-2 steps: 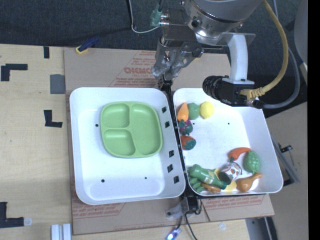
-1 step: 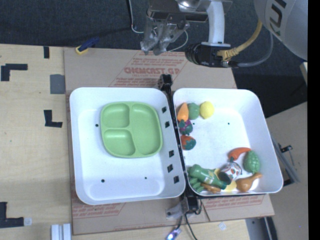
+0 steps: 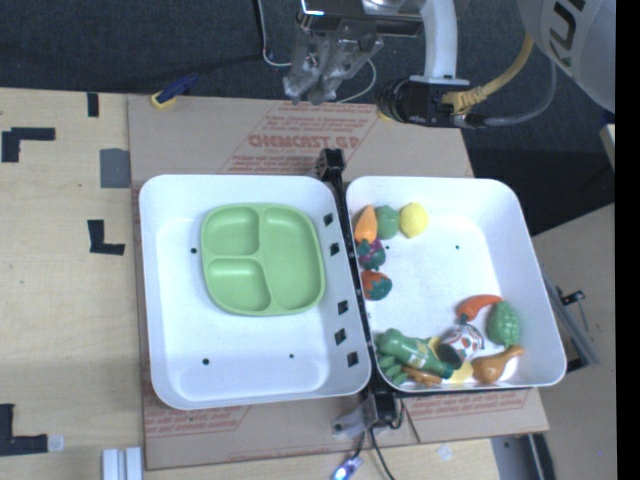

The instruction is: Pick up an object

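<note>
1. Looking down at a slant, we see the bench (image 3: 60,268), its pale wood marked with black tape shapes at far left, and a brown cardboard sheet (image 3: 300,143) printed in red lying under two white bins.
2. We find the left bin (image 3: 170,368) holding a light green divided plate (image 3: 263,259) with three compartments, set flat toward the bin's upper middle.
3. We note the end effector (image 3: 318,76) hanging above the cardboard's far edge, beyond both bins and just left of the line where they meet; whether it is released or clenched we cannot tell, and we see nothing in its grasp.
4. We count the toy foods in the right bin (image 3: 500,208): along its left wall an orange carrot (image 3: 366,222) sits above a dark mixed piece and a red-and-green piece (image 3: 376,285), with a yellow lemon (image 3: 413,219) just beside the carrot.
5. We see the remaining toys heaped in the right bin's near corner: green pieces (image 3: 398,348), a red pepper (image 3: 478,305), a green leafy vegetable (image 3: 504,322) and an orange-brown piece (image 3: 492,366), several touching one another.
6. We see the grey arm (image 3: 580,18) entering from the upper right, a yellow cable looping below it.
</note>
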You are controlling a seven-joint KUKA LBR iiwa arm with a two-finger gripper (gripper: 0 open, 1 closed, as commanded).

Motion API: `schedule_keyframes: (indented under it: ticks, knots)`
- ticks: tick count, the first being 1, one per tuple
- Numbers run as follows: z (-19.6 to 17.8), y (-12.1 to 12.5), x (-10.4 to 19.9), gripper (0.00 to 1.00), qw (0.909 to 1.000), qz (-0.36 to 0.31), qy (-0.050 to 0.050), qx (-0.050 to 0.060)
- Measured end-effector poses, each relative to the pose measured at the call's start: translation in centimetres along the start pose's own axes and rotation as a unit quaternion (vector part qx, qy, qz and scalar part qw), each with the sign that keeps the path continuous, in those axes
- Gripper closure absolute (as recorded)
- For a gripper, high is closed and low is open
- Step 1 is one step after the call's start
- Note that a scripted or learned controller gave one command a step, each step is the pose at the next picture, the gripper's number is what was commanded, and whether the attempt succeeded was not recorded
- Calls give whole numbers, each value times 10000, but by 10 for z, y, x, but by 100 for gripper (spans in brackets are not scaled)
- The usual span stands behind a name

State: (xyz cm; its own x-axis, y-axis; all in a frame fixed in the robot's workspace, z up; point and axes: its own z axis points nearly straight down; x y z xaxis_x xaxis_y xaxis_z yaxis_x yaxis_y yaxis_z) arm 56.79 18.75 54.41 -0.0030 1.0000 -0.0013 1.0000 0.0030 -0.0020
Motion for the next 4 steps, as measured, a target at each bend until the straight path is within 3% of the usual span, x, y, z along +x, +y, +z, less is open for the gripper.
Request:
schedule_keyframes:
  ticks: [1,2,3,4]
  knots:
    - [-10,0,1,100,10000,-10,-4,5]
    - [89,-89,48,100,10000,-35,-17,65]
    - [68,-52,-13,100,10000,40,-2,-15]
    - [33,-41,48,100,10000,-16,15,-22]
